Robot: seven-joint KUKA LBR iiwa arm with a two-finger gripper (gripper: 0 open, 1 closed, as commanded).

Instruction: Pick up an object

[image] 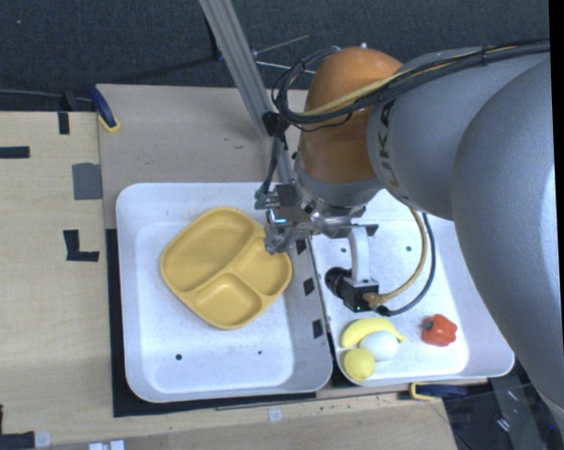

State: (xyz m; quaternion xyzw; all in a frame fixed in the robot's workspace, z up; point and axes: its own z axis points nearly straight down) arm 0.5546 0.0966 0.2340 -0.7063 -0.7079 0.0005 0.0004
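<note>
Colours of the bench objects.
A yellow divided plate (224, 266) lay in a white bin (148, 365); the other white bin (474, 351) held a yellow banana (366, 329), a white egg (384, 345), a yellow lemon (358, 363) and a red pepper (439, 329).

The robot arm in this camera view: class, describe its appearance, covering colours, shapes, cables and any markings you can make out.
The arm is bulky, rounded and grey, with a glossy orange band above the wrist. Dark lettering, partly hidden, sits on the grey shell beside the band. Black and yellowish cables run over the band, and a yellowish hose loops down below the wrist. The claw is small, dark metal hardware.
</note>
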